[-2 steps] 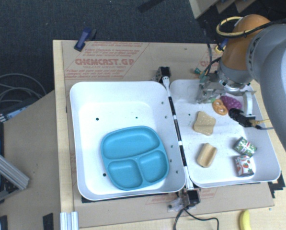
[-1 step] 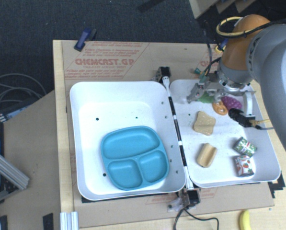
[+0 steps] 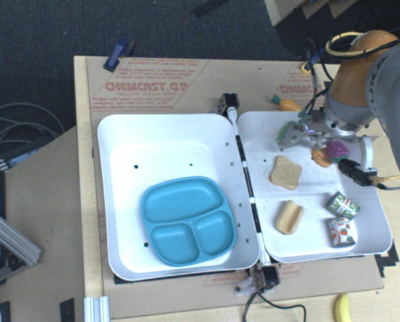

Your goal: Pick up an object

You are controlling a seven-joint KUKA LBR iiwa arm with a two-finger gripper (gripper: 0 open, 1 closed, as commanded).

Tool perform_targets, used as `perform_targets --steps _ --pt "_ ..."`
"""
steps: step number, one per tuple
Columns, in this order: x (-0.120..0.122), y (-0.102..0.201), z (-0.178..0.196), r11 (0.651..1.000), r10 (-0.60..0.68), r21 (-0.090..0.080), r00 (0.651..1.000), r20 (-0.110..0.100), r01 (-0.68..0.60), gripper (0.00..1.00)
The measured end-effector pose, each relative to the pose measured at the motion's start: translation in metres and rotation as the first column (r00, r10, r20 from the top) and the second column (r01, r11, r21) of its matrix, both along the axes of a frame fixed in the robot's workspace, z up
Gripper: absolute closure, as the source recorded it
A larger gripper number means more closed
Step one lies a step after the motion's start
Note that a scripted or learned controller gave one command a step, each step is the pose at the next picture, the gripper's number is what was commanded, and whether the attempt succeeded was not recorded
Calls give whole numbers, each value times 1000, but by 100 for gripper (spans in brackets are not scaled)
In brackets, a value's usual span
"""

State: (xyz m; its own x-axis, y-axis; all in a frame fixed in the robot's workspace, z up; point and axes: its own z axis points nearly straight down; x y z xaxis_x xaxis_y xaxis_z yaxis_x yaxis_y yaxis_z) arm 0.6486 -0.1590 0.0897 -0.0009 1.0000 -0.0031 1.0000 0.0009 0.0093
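- Nearest to me I see a yellow thing [image 3: 342,308] at the near edge of the bench, cut off by the frame; what it is I cannot tell.
- In the left bin [image 3: 119,180] lies a blue divided plate [image 3: 187,219], in the near half.
- In the right bin [image 3: 380,237], near side, I see a tan roll [image 3: 289,217]. Its long axis runs near to far, a little tilted to the right.
- Just beyond it lies a slice of toast [image 3: 286,172], flat.
- At the right are two small printed packs [image 3: 342,206], one just nearer than the other.
- The gripper [image 3: 300,131] is low over the far part of the right bin. Its state I cannot tell from this view.
- Just right of it I see an orange piece [image 3: 321,157] touching a purple piece [image 3: 338,149], partly under the wrist.
- A small orange thing [image 3: 288,103] lies on the bench beyond the bin.
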Motion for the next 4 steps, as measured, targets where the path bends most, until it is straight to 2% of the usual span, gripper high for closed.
perform_targets --steps 1,2,3,4 --pt "-64 27 -3 1000 -1 3 1000 -5 1 0" --pt "-163 59 -3 1000 -1 5 1000 -8 1 0" --pt "-143 66 -3 1000 -1 2 1000 -5 1 0" --pt "-82 62 -3 1000 -1 2 1000 -2 1 0"
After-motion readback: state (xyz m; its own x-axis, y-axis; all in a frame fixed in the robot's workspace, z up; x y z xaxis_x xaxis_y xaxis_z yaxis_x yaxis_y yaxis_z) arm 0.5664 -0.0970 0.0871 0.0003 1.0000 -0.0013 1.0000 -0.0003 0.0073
